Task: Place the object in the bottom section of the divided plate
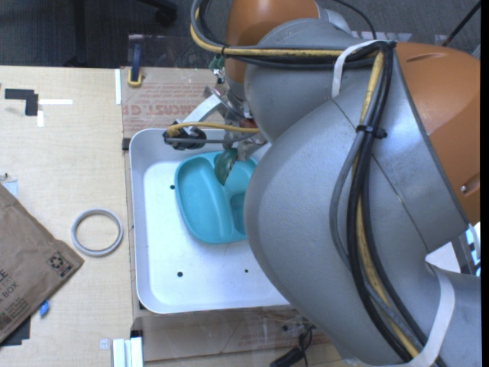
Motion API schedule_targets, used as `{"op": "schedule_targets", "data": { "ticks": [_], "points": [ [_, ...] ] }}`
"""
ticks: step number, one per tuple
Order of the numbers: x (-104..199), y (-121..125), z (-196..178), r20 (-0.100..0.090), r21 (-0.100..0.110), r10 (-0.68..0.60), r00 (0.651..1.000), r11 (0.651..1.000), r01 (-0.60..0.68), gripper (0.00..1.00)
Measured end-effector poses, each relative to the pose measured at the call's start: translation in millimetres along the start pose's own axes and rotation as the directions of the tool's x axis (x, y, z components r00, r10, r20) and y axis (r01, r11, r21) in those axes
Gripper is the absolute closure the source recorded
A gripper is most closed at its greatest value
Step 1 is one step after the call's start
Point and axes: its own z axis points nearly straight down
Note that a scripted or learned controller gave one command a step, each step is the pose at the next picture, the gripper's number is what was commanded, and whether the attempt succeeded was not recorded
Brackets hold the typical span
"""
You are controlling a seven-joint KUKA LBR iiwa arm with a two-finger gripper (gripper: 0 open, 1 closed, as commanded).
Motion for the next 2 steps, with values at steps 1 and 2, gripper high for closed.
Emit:
{"op": "schedule_targets", "data": {
  "ticks": [1, 2],
  "points": [
    [-45.8, 33.7, 82.2, -0.023, -0.001, 0.186, 0.982, 0.982, -0.186, 1.0],
    [-31.7, -13.7, 50.0, -0.011, 0.002, 0.211, 0.977, 0.978, -0.211, 1.0]
  ]
}}
